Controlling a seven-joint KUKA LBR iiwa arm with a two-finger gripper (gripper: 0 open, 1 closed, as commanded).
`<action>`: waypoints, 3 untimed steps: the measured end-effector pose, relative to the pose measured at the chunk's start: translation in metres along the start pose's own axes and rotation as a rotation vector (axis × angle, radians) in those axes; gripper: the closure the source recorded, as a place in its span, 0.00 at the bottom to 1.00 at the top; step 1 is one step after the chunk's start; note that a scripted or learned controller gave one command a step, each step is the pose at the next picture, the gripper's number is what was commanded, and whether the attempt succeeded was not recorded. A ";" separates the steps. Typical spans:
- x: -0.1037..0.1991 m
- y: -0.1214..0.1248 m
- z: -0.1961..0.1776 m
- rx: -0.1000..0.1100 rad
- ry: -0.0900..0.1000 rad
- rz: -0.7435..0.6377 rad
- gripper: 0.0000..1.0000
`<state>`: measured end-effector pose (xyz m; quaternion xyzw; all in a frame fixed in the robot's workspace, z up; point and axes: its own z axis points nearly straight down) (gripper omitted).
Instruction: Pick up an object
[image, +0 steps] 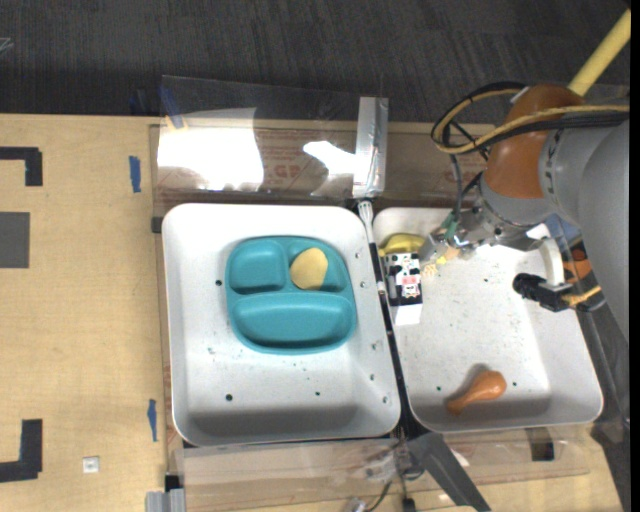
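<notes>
My claw (447, 243) hangs over the far left corner of the right bin (520, 395), just beside a yellow banana-like toy (401, 243) and a small black-and-white carton (405, 276); whether it is open or closed, I cannot tell. An orange pear-shaped toy (477, 389) lies near. The left bin (190, 330) holds a teal divided plate (290, 315) with a yellow lump (309, 267).

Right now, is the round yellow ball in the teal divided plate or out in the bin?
In. The round yellow ball sits in the upper right compartment of the teal divided plate, inside the left white bin.
</notes>
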<state>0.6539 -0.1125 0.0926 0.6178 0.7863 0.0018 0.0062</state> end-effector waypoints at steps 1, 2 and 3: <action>0.000 0.013 0.001 0.018 0.006 0.053 0.00; 0.002 0.012 -0.008 0.027 0.010 0.051 1.00; 0.082 0.033 -0.091 0.018 0.007 0.178 1.00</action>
